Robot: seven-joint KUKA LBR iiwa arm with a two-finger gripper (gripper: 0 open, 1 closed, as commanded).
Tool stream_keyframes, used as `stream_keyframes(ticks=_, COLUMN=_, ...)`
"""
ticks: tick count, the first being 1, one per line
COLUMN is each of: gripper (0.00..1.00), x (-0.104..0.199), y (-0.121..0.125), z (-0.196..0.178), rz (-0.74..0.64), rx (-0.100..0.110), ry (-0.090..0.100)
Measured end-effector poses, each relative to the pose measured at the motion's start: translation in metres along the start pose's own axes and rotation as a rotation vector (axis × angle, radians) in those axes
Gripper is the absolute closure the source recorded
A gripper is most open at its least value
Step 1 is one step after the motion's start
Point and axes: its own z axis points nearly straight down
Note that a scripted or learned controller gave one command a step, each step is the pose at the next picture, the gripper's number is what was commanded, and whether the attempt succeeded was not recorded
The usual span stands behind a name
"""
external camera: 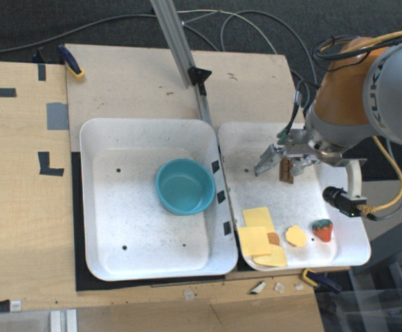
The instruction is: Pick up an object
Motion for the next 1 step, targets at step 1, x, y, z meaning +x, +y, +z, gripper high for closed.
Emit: stream_keyframes(ticks=1, gripper=0.00, x=-0.0001, y=0.0000, z=-0.0001, rz=0.000, rx=0.000, ry=0.000)
